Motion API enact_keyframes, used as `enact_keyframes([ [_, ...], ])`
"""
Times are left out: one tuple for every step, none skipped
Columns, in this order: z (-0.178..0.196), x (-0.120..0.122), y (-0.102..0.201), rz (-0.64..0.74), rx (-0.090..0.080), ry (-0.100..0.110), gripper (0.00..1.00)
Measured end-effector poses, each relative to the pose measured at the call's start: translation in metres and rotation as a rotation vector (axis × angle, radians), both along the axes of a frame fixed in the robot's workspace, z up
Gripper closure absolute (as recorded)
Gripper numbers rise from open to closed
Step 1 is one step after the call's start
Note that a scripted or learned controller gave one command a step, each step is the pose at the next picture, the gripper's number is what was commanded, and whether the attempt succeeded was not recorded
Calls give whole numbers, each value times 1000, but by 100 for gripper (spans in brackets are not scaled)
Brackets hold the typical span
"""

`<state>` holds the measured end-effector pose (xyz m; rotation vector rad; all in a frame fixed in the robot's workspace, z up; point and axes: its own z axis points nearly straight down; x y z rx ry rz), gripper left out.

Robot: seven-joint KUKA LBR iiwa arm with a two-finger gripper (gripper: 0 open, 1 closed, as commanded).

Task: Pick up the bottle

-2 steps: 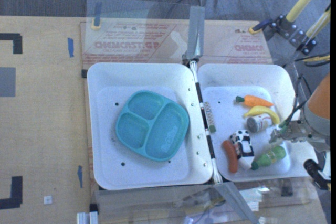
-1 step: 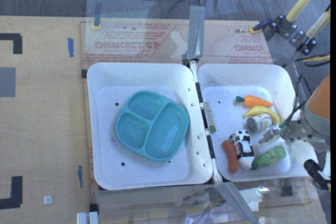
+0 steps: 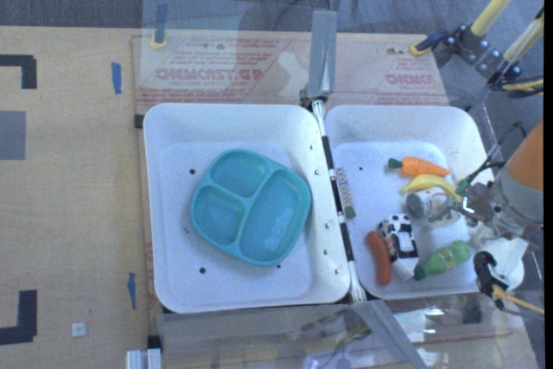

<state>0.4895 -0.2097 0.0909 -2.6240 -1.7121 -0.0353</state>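
Two bins sit side by side on your worktop (image 3: pixel 69 212) — in the left bin (image 3: pixel 164 134) there is a teal divided plate (image 3: pixel 251 205), and nothing there concerns you. Move your eye to the right bin (image 3: pixel 363 130): a red sausage toy (image 3: pixel 379 257) and a black-and-white cow toy (image 3: pixel 399 238) lie near its front left, a carrot (image 3: pixel 418 166) and a banana (image 3: pixel 427 182) further back. The bottle (image 3: pixel 443 258) — green, lying on its side — rests near the front right corner, its long axis running left-low to right-high, narrow end toward the cow toy. Your pincer (image 3: pixel 456 201) hovers above and just behind it, close to a grey cylindrical object (image 3: pixel 420 205); you cannot tell from this view how it is set. Judging from this, you need to shift toward the front edge and close across the bottle's short width
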Motion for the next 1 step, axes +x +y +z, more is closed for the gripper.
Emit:
enact_keyframes([
  [45, 49, 10, 10, -21, 13, 0],
])
